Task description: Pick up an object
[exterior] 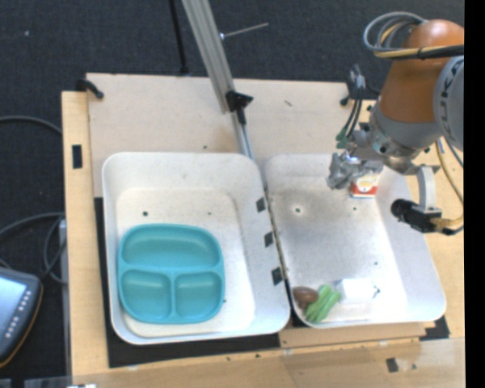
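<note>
— Dark carpet all round, pale bench (162, 120) in the middle, two white bins. What's the arm doing?

— Gripper (345, 170) hangs over the right bin (404, 289), far end, touching a small red-and-white object (364, 187). Nothing visibly between its fingers; their state I can't tell.

— And elsewhere?

— Green piece (326, 301), brown piece (305, 296), white piece (357, 288) at the near edge. Teal divided tray (171, 272) in the left bin (186, 176).

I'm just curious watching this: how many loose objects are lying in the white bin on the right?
4, as far as I can tell: a small red-and-white item beneath the gripper, and a brown object, green object and white object clustered at the near edge. More may be hidden under the arm.
</note>
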Robot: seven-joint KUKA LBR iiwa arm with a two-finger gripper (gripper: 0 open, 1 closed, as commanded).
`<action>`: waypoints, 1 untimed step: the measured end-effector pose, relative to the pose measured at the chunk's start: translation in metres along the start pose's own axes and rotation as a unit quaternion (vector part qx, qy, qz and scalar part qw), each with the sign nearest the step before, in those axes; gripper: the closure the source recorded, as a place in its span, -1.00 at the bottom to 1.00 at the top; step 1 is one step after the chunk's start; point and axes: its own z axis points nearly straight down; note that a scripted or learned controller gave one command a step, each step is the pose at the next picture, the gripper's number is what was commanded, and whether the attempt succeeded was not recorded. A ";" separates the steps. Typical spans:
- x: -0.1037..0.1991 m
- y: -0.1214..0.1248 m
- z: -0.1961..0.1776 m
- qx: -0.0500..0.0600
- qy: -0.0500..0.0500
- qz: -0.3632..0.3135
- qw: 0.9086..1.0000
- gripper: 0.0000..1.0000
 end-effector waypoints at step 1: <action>0.062 -0.044 0.033 0.002 0.001 -0.003 1.000 1.00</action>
